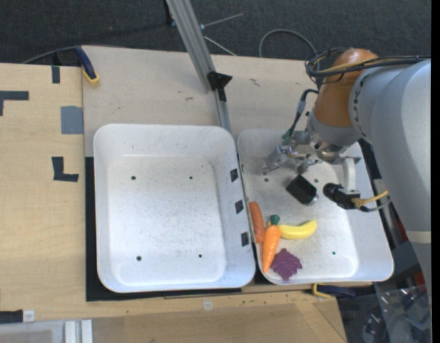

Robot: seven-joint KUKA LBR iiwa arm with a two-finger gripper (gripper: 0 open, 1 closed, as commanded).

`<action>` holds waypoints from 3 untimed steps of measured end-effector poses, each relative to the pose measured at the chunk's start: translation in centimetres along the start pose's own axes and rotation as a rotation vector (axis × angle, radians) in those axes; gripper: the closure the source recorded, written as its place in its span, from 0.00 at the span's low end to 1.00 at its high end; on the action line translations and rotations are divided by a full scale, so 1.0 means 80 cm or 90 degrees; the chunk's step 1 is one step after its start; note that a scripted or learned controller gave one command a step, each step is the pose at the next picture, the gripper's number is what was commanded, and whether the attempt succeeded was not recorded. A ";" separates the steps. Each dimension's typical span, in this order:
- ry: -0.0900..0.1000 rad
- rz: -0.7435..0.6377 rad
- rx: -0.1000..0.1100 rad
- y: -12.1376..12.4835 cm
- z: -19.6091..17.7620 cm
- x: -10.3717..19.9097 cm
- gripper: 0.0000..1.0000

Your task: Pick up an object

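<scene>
**Position.** The gripper (277, 159) hangs over the far part of the right bin (348, 263). Whether it is set wide or narrow cannot be told from this angle, and no object is seen in its hold. The left bin (163, 206) is not in play.

**Candidates.** All lie together in the near left part of the right bin, apart from the gripper:
- A thin carrot (256, 220) lies against the bin's left wall.
- A fat carrot (269, 245) with a green top lies just beside it.
- A banana (298, 229) touches or nearly touches the fat carrot's top.
- A purple cluster (286, 263) lies at the fat carrot's tip.

**Orientation.**
- Both carrots have their long axes running far to near.
- The fat carrot has its green end far and its point near, slanted slightly left.
- The banana lies crosswise, its long axis left to right, with the right end curving towards the far side.

**Handling, as judged.**
- All appear to be toy food: light, smooth, probably hard and somewhat slippery, and not fragile.
- The banana is the most open target. It is best taken across its middle, with the jaws closing across its width.
- The carrots sit crowded against the wall and each other, leaving little room either side.
- The cluster is lumpy, and a grip on it looks less certain.
</scene>
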State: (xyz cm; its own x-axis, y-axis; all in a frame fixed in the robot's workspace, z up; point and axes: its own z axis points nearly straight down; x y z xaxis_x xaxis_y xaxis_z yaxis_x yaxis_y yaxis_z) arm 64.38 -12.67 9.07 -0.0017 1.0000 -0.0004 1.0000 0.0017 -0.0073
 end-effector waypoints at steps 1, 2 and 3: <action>-0.001 -0.001 -0.004 0.002 -0.017 0.000 1.00; -0.001 0.000 -0.007 0.012 -0.084 -0.007 1.00; -0.001 0.000 -0.007 0.015 -0.156 -0.018 1.00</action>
State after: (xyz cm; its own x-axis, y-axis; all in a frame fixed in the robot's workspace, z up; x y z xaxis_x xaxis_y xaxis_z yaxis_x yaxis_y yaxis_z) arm 65.64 -14.12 21.56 -0.0012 1.0000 -0.0014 1.0000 0.0013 0.0040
